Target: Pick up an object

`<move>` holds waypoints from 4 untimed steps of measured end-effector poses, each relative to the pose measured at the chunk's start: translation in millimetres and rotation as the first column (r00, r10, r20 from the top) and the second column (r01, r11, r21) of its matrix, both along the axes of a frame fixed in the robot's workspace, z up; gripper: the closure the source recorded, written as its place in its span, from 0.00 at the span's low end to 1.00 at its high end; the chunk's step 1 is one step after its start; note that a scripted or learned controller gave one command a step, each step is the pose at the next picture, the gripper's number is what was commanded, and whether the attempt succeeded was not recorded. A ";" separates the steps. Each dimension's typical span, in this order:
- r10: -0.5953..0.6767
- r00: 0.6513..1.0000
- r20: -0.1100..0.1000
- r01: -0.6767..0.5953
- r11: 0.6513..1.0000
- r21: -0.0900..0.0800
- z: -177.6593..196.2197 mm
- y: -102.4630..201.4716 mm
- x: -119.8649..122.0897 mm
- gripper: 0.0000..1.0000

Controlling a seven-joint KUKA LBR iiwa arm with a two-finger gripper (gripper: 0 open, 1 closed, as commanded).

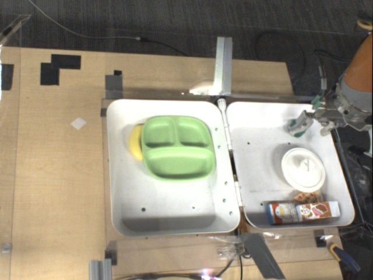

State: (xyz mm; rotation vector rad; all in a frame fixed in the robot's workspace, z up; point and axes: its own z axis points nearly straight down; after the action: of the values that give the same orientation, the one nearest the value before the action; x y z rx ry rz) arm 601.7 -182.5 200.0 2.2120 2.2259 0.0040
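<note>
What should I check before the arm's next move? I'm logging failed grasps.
1. Gripper above right bin: ok, near its far right corner.
2. Object held: not ok, nothing seen in it.
3. Targets in reach: ok, white lid and tube lie apart in that bin.
4. Green tray in left bin: ok, covering part of a yellow item.
5. Gripper directly over a target: not ok, it is beyond the lid.

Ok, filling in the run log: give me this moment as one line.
pincer over right bin's far side | holding nothing seen | white lid, toothpaste box in right bin | green tray in left bin
</note>
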 end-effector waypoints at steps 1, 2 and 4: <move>-0.039 0.999 0.003 0.039 0.999 -0.001 -111.9 -21.3 49.6 0.00; -0.031 0.999 0.008 0.031 1.000 -0.004 -97.6 -21.0 51.8 1.00; -0.198 0.980 -0.001 0.198 0.980 0.002 10.7 138.2 13.1 1.00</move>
State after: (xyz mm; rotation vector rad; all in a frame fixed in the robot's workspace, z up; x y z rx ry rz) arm 614.8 -44.3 210.7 2.4242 1.9961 0.0051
